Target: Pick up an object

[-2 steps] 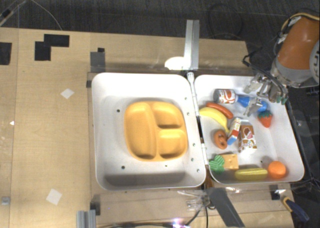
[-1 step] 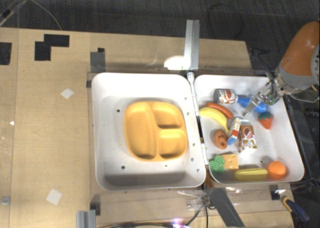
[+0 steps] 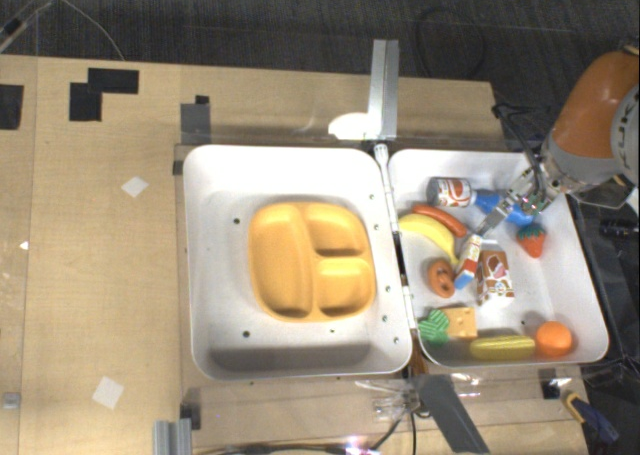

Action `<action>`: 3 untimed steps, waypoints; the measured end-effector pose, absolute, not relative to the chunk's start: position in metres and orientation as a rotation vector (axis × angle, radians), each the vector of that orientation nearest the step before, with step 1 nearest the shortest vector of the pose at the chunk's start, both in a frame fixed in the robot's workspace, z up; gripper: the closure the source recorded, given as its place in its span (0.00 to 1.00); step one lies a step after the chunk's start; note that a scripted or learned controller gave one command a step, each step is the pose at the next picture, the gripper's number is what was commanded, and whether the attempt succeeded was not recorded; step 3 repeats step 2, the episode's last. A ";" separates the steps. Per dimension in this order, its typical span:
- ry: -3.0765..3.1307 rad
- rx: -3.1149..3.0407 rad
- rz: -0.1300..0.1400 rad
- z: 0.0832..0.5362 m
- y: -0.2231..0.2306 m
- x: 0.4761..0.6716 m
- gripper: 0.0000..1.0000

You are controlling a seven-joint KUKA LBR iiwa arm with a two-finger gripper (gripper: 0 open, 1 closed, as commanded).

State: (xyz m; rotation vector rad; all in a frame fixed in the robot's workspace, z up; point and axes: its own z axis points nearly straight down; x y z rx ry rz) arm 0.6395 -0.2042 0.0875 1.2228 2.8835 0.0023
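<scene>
Objects for picking lie in the right bin (image 3: 592,315). Left to right on the desk (image 3: 90,273): the left bin (image 3: 205,273) carries a yellow divided tray (image 3: 305,258). The right bin contains a banana (image 3: 428,231), a can (image 3: 450,192), a small carton (image 3: 493,276), a strawberry (image 3: 534,239) and an orange (image 3: 553,339). The pincer (image 3: 527,193) sits low over the bin's upper right area, near the strawberry; whether it is parted or closed cannot be determined, and nothing is visibly gripped.

We note the arm (image 3: 600,123) cut off at the right edge; the pincer (image 3: 522,201) fingers are too small to judge.
</scene>
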 end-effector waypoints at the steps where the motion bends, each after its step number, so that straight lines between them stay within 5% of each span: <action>1: 2.877 1.208 0.004 0.102 -0.203 0.643 1.00; 2: 2.886 1.197 0.009 0.186 -0.139 0.668 1.00; 3: 2.886 1.197 0.009 0.186 -0.139 0.668 1.00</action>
